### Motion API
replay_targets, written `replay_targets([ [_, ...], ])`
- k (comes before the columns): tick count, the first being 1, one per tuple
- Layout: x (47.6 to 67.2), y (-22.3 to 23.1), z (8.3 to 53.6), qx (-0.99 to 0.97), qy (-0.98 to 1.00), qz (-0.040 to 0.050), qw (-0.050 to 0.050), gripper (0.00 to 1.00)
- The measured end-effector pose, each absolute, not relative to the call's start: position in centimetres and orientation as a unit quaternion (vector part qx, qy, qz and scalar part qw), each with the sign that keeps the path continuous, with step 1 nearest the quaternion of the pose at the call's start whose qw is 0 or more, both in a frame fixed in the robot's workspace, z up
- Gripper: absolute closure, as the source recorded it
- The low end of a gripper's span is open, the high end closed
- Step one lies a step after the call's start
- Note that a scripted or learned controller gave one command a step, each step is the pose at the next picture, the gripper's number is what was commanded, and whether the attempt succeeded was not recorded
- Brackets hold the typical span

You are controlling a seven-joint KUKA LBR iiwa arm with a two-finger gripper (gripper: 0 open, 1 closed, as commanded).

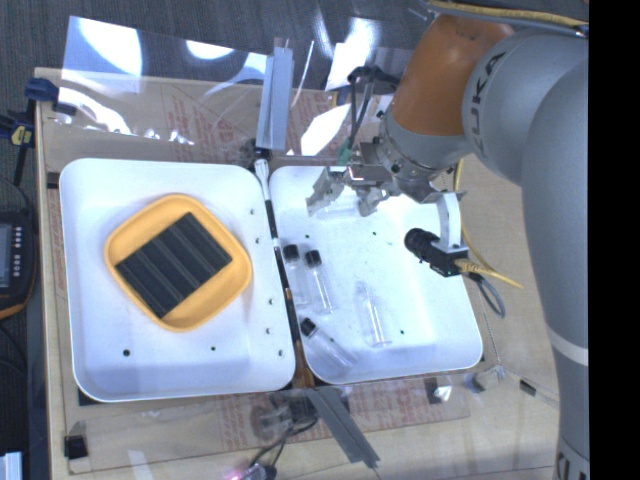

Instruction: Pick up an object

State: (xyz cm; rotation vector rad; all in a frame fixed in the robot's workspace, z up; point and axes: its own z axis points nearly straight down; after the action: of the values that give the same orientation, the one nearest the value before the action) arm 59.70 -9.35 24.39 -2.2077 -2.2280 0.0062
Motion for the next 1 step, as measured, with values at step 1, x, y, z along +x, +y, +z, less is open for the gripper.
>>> replay_targets([
  [1,55.36,-13.07,16.92,-0.696,-0.718,0.0020,0.002,0.00],
])
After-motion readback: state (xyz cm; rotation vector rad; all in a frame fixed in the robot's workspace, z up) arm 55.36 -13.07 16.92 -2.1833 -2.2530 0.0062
